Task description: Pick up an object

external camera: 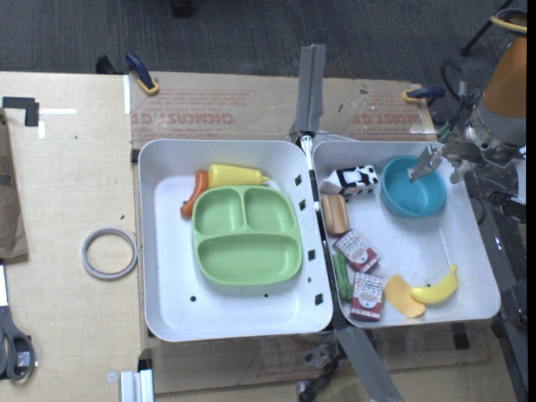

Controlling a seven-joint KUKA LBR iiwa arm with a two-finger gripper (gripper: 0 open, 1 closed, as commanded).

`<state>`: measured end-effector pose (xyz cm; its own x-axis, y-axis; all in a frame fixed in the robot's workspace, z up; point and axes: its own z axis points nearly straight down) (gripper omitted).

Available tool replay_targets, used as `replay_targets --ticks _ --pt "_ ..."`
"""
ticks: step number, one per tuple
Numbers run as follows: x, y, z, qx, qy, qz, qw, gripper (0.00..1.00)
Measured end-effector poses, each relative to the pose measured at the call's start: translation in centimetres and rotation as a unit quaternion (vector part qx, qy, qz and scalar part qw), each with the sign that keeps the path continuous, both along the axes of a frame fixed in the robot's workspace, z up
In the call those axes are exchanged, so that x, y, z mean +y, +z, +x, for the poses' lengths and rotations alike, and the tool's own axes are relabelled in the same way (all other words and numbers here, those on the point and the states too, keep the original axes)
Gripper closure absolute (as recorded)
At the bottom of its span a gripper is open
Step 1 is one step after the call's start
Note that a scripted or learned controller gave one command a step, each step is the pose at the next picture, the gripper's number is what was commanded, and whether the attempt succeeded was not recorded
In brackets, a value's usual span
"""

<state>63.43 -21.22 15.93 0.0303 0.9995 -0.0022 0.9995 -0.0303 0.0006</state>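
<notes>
Over the blue bowl (pixel 413 195), end effector (pixel 425 164) grip state unclear; bowl's curved rim may slip from a shallow pinch

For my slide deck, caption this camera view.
Robot hand hovers over a blue bowl in the right bin; green tray fills the left.

We see two bins (pixel 159 249) of smooth white plastic with a faint sheen. The green tray (pixel 247 234) looks like matt plastic, the blue bowl (pixel 413 193) like glossier plastic. The banana (pixel 437 288) and carrot (pixel 193 194) seem smooth toy plastic. The two cartons (pixel 367 296) look like printed paper. The bench (pixel 67 182) is pale wood, matt, with brown cardboard (pixel 218 111) behind the bins. The gripper (pixel 425 162) appears to be dull grey metal. The floor (pixel 251 15) is rough dark carpet.
</notes>
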Motion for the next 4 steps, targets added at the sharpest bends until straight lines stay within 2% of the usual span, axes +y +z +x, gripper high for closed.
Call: replay_targets --ticks 1,2,3,4 --pt "4.1 -5.2 -3.4 -0.003 0.043 0.0002 0.9991 0.00" --pt "0.1 -6.7 2.5 0.005 0.022 0.0067 0.9997 0.00" --pt "0.1 -6.7 -2.2 0.000 0.064 0.0037 0.9979 0.00" --pt "-1.0 -0.2 2.6 -0.001 0.088 -0.0001 0.9961 0.00"
